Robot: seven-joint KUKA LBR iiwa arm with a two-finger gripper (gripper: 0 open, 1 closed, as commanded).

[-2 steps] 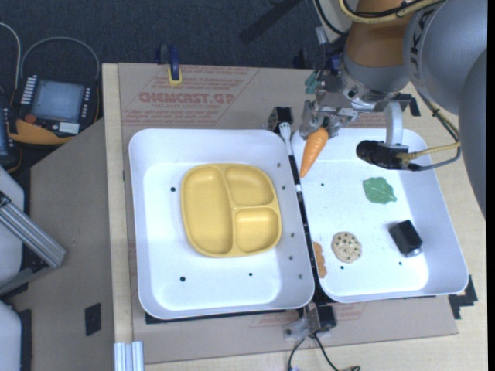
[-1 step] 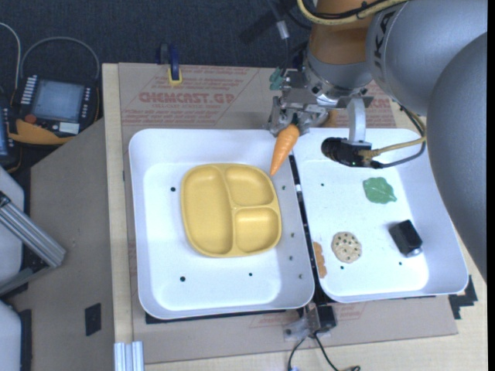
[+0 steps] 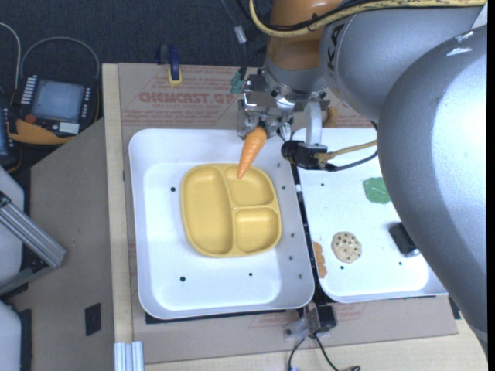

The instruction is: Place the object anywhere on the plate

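On the left of the bench (image 3: 116,207) sits the left white bin (image 3: 155,207), and in it the yellow divided plate (image 3: 209,207), with one long compartment on its left and two smaller ones on its right. All three compartments are bare. Above the plate's far right corner hangs the carrot (image 3: 250,152), tilted, its thick end up in the claw (image 3: 260,130) and its thin tip pointing down toward the plate's rim. The claw is clenched on the carrot's top, so the object is gripped and carried, not yet set down. Judging from this, the pick is done and the placing is left: the carrot has to be lowered into a compartment and let go. To the right, the second bin (image 3: 348,207) holds a green piece (image 3: 377,190) and a cookie (image 3: 346,246).
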